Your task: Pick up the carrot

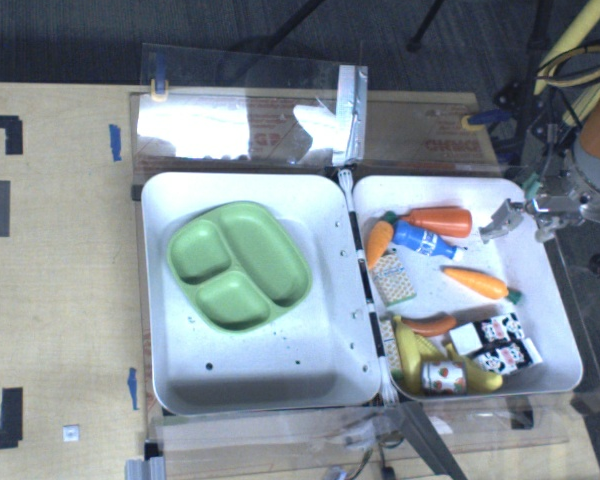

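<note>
Three orange carrot-like pieces lie in the right bin [555, 298]. A carrot with a green stub [477, 283] rests mid-right, pointing left. Near the bin's left wall a small carrot [379, 240] stands on a slant. A thicker orange piece [441, 220] lies along the back. My gripper [528, 214] hovers over the bin's right rim at the back, above and to the right of the carrot with the green stub. It touches none of them.
Also in the right bin are a blue bottle [425, 240], a patterned card [395, 283], a banana [410, 353], a red pepper [430, 324], a small can [442, 376] and a black-and-white box [502, 338]. The left bin [170, 368] holds a green divided plate [240, 263].
</note>
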